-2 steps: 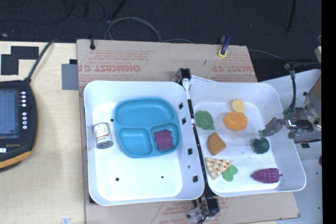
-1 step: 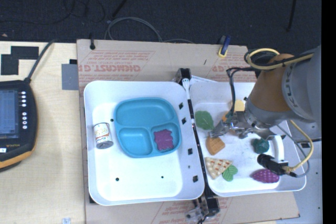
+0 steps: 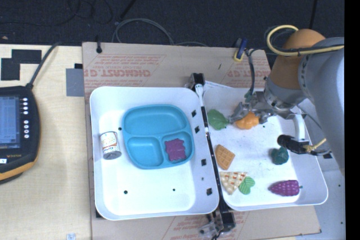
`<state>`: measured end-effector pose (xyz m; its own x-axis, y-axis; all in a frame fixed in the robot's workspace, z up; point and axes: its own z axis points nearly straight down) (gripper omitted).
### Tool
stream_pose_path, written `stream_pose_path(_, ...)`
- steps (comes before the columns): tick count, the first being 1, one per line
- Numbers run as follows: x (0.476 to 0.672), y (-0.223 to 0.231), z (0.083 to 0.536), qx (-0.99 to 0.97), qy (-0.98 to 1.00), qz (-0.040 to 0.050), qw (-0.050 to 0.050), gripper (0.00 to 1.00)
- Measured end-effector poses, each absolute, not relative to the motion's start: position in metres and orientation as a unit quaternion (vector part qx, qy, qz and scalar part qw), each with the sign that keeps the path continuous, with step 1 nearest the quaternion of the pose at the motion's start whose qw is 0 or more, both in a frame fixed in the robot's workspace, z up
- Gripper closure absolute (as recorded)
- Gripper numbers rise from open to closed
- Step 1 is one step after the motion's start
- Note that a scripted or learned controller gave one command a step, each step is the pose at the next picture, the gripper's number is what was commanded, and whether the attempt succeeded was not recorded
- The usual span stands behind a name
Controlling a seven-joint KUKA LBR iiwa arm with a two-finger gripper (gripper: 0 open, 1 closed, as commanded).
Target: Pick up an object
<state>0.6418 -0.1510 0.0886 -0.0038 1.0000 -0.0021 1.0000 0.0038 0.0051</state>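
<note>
One arm [image 3: 315,73] bent over right bin [image 3: 315,194]; tool [image 3: 251,112] at orange piece [image 3: 246,121], grip unclear.

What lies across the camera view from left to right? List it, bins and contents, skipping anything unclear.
Small can → blue divided plate → magenta piece in the plate → green leafy item → orange item at the gripper → dark green object → purple grapes.
</note>
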Motion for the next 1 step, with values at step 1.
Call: stream_pose_path(1,0.6389,-0.1504,0.0981,0.705,0.710,-0.0012,-0.001,1.00)
